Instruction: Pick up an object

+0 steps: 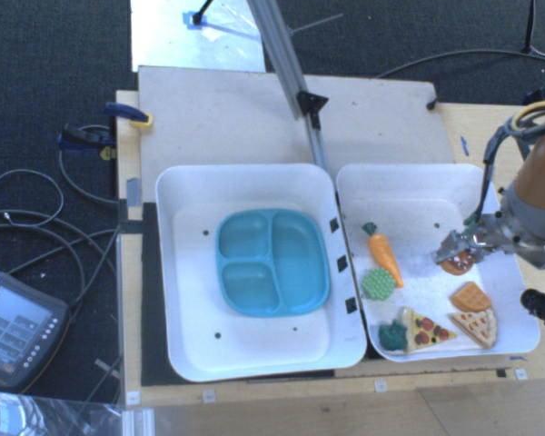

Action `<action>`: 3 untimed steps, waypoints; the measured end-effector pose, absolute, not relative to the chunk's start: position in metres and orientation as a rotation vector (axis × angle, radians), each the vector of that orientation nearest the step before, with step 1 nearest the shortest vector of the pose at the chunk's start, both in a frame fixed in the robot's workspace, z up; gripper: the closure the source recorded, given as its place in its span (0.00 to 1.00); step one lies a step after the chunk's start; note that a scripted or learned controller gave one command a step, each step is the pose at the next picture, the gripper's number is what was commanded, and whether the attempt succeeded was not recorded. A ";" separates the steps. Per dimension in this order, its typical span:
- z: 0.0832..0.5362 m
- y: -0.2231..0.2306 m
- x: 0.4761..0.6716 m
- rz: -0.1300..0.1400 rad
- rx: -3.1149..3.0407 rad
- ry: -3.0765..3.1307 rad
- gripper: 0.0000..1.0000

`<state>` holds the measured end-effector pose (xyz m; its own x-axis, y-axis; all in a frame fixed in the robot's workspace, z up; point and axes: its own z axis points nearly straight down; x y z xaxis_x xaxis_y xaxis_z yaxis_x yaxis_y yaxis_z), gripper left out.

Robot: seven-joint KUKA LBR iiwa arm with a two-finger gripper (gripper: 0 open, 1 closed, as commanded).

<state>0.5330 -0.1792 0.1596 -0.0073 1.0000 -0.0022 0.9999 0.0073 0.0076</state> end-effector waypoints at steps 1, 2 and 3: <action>0.224 -0.181 0.538 0.007 2.207 2.223 1.00; 0.255 -0.181 0.540 0.004 2.209 2.226 1.00; 0.242 -0.133 0.561 0.003 2.209 2.233 1.00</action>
